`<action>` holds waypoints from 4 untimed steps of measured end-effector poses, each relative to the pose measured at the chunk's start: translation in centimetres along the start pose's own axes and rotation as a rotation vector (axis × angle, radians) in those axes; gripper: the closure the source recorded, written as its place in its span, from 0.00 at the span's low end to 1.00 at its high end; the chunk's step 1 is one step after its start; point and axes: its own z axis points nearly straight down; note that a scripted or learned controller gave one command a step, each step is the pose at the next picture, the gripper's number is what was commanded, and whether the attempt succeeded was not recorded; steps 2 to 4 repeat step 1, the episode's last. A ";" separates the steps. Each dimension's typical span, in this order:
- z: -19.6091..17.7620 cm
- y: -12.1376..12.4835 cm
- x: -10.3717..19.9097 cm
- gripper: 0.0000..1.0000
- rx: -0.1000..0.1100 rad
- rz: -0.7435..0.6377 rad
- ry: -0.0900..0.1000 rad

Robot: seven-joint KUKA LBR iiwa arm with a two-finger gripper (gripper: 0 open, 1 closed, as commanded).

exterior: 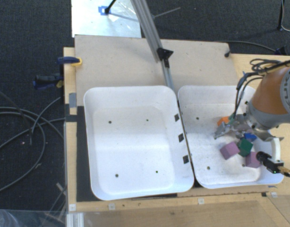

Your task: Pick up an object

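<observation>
The arm reaches in from the right, and my gripper [228, 128] is low in the right bin [201, 103], its metal fingers pointing left. A small orange object [223, 121] lies right at the fingertips. Just below the gripper sit a purple block [228, 150], a dark green block [245, 147], a blue piece [250, 137] and a second purple block [252, 160]. I cannot tell whether anything is between the fingers.
The left bin [131, 141] lies beside the right one, with a divider edge carrying black clips [181, 137] between them. A grey pole [152, 32] slants across the back of the bench. Cables lie on the floor at left.
</observation>
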 end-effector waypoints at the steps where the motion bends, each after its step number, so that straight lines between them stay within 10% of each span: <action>1: 1.0 6.4 -3.5 0.00 -0.004 -0.003 -0.002; 4: 1.0 6.4 -3.5 0.00 -0.004 -0.003 -0.002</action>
